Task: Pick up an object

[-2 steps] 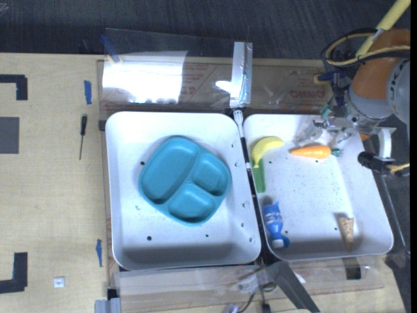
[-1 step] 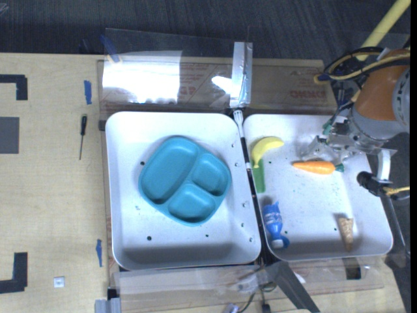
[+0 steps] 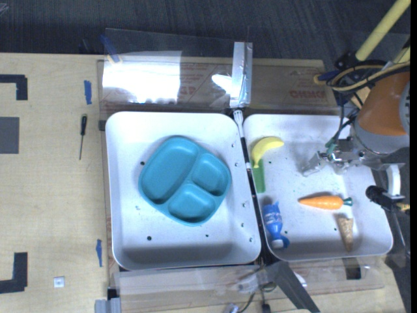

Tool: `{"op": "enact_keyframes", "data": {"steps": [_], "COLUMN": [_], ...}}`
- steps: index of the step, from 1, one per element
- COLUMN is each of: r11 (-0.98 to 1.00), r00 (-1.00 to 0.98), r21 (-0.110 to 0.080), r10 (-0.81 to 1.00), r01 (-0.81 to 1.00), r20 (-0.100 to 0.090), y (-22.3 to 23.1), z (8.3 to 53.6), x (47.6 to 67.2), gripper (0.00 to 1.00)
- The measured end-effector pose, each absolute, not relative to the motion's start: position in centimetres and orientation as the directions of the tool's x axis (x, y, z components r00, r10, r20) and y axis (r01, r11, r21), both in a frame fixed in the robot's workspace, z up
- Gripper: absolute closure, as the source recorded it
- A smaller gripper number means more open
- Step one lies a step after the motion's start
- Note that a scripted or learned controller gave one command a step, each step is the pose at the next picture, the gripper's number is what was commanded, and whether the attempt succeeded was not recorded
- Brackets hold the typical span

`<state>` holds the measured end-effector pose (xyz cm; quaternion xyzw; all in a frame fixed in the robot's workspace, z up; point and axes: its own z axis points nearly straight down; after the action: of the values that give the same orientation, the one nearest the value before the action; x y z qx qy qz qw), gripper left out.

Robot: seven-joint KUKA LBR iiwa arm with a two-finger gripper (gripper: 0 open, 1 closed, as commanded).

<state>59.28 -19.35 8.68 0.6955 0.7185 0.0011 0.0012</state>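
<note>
While the grey arm (image 3: 384, 119) with its orange band reaches in from the right edge of the frame, its tool (image 3: 314, 163) hangs over the upper middle of the right bin (image 3: 381, 243), fingers pointing toward the frame's left. Whether those fingers are spread or closed cannot be told at this size, and nothing can be seen between them.

Below the tool, apart from it, an orange carrot (image 3: 321, 202) lies crosswise on the bin floor with its green end toward the right. Lower right of the carrot sits a small brown cone-shaped piece (image 3: 346, 230). Along the right bin's left wall, a yellow banana (image 3: 266, 146) curves at the top, a green strip (image 3: 258, 177) lies just beneath it, and a blue bottle (image 3: 274, 223) rests further down near the lower left corner.

At centre frame, the left bin (image 3: 124, 135) carries a blue divided plate (image 3: 186, 178) with three compartments. On the desk (image 3: 45, 175) at far left lies a thin dark screwdriver (image 3: 83, 134).
</note>
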Motion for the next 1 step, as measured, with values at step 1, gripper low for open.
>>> {"op": "enact_keyframes", "data": {"steps": [1], "r11": [0.324], "r00": [-0.324], "r21": [0.008], "r10": [0.946], "r01": [0.946], "r20": [-0.007], "y": [-21.89], "z": [17.99], "x": [58.44], "gripper": [0.0]}}
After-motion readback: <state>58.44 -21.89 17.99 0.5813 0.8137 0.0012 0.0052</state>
